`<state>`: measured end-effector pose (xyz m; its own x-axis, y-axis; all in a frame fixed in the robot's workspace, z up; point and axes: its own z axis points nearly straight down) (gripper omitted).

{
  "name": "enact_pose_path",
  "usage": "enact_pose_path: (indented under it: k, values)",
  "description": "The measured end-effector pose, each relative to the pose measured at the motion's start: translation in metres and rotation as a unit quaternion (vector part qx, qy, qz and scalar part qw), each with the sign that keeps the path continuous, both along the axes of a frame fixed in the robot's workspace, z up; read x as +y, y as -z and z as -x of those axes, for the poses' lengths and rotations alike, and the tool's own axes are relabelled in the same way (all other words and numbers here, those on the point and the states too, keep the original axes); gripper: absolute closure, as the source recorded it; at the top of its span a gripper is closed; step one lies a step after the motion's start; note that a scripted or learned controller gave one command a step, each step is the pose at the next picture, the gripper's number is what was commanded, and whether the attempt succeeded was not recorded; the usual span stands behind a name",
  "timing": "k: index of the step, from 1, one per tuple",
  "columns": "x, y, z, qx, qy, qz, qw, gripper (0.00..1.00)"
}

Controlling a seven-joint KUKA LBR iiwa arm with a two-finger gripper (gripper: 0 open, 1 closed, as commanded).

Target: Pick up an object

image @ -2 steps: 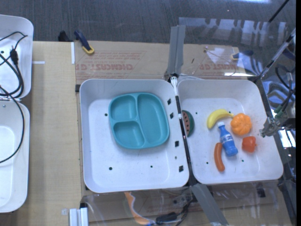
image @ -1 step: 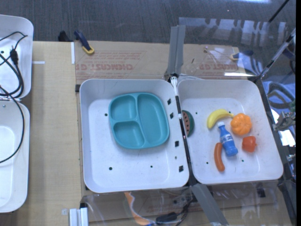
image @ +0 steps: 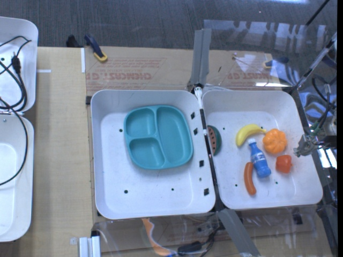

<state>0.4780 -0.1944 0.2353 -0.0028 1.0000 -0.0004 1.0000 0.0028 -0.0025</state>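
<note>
Two white bins: left bin holds a teal divided plate; right bin holds banana, orange pumpkin, blue bottle, tomato, sausage and watermelon slice. Gripper at right rim; opening cannot be told.

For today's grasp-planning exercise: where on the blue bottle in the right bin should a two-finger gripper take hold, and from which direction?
Grip the blue bottle across its middle, coming straight down from above. It lies flat on the bin floor, cap pointing toward the banana, so its narrow width suits the fingers. The sausage lies close on one side and the tomato on the other, so centre carefully.
</note>
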Motion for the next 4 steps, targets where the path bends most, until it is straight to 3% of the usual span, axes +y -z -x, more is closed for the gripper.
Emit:
enact_pose_path:
  k: [1,2,3,4]
  values:
    - [-0.028,-0.033,0.000,-0.001,0.002,0.0005,1.0000,1.00]
    - [-0.008,-0.009,0.000,0.000,0.000,-0.0001,1.0000,1.00]
    - [-0.028,-0.034,0.000,-0.001,0.002,0.0006,1.0000,1.00]
    - [-0.006,-0.017,0.000,0.001,0.000,-0.0002,1.0000,1.00]
